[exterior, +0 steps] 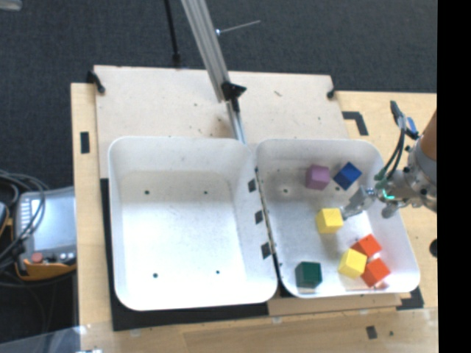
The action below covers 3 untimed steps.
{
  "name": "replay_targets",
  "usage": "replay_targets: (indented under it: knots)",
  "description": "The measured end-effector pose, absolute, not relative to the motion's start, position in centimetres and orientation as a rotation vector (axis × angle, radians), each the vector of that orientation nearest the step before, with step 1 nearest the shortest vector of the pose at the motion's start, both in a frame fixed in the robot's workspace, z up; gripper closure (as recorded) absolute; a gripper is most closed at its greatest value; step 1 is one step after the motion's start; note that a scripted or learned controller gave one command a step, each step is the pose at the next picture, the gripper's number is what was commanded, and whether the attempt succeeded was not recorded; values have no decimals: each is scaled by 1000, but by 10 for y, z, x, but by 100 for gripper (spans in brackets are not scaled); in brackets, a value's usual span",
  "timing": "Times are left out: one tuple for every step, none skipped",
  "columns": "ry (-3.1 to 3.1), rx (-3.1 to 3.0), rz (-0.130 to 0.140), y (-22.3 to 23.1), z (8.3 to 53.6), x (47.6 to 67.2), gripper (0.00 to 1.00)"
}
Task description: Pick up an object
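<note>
The bench [88, 197] carries two shallow white bins side by side, and all the business is in the right bin [291, 157], since the left bin [129, 157] has nothing in it to lift. The arm [427, 142] leans in over the right bin's right rim, and its gripper [360, 201] hangs low near the middle of that bin, just beside the upper yellow cube [329, 220]; I cannot tell how far apart its jaws stand, and I see nothing clearly caught in them. That cube looks the likeliest pick, sitting free of its neighbours. Toward the far edge lie a purple cube [318, 176] and a blue cube [347, 175], close together. At the near right corner a second yellow cube [353, 262] is crowded against two orange-red cubes [372, 259], awkward to get around. A dark green cube [308, 273] sits by the near edge, close to the left wall. These blocks look small, rigid and light, likely wood or plastic, smooth-faced but not fragile; I would close on two opposite flat sides, squared to the faces, as a corner grip might let one twist out.
</note>
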<state>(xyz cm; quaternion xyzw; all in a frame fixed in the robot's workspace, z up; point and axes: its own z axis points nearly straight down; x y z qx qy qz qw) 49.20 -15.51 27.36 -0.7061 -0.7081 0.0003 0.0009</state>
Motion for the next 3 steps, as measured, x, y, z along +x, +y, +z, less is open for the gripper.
replay_targets:
  knots:
    - [-2224, -2223, -3, -155, 275, 493, 0]
    - [-2218, -2222, 5, -165, 219, 488, 0]
    - [-2217, -2221, 6, -164, 156, 487, 0]
